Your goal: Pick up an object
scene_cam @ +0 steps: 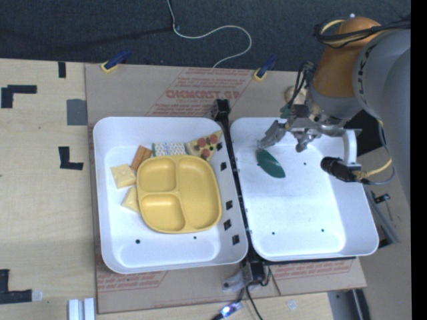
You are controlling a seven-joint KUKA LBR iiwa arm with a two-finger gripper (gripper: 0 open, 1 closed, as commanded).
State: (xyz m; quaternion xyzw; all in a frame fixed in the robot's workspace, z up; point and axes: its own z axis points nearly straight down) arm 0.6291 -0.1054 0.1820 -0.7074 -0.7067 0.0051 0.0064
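Camera view, looking down at a slant on two white bins side by side on the tabletop. Lying loose in the right bin (333, 232), toward its far left part: a small dark green object (271, 163), flat and leaf-shaped, long axis slanting from upper left to lower right. Hanging just above and to the right of it: the claw (288, 137), fingers apart, nothing between them, near the green piece but not touching. Crowding the left bin (113, 245): a yellow divided plate (179, 193), with tan cracker-like pieces (123, 175) and other small food-like toys tucked along its far and left edges. Judged from shape alone, probably light and thin, likely stiff plastic or soft rubber — cannot tell which. Likely to skate on the smooth bin floor if nudged from one side. Best taken across the narrow width near the middle, fingers straddling the slanted long axis and coming down low enough to catch the thin edges. Risk of closing above it, or of pushing it toward the bin wall.
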